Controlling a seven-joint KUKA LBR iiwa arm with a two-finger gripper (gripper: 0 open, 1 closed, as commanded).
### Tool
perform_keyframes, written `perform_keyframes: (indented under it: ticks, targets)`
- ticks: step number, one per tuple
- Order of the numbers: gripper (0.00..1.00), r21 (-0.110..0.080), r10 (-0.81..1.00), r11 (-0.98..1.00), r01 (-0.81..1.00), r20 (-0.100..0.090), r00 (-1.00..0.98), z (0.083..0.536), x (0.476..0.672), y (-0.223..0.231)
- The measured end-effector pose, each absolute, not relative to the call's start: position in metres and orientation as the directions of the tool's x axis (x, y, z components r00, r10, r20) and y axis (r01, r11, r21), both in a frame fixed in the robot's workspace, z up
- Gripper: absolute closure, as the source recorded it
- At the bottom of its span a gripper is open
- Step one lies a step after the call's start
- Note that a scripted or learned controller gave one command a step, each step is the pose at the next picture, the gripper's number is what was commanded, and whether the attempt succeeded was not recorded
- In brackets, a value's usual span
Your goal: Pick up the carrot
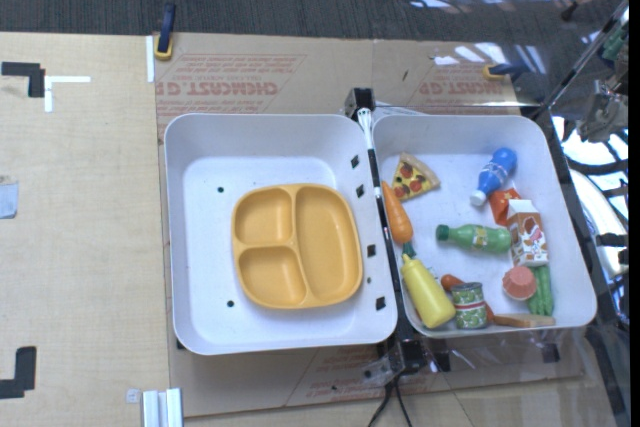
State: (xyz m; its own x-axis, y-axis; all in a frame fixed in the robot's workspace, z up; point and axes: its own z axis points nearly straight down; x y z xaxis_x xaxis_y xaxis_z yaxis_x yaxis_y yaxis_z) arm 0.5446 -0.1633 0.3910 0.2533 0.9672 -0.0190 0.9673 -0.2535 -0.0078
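Carrot (397, 215) lies in the right bin (555, 177), hard against its left wall, long axis running near-far. Slice of pizza (413, 178) just beyond it on the far side; yellow bottle (425, 292) just nearer, also hugging the left wall. Open white floor to the carrot's right, up to the green bottle (474, 237).

Right half of that bin is crowded: blue bottle (495, 172) far, carton (527, 235) by the right wall, pink cup (519, 282) and can (468, 305) near the front edge.

Left bin (180, 235) holds a yellow tray (297, 245) in the middle, with bare floor all round it. The bins' inner walls touch, so no gap on the carrot's left.

Gripper: can't tell its state.
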Motion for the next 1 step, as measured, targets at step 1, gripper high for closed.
perform_keyframes:
  ticks: [1]
  targets:
    - [0.00,-0.008,0.967,-0.254,0.967,-0.019,0.254,0.3910,0.5446,-0.1633]
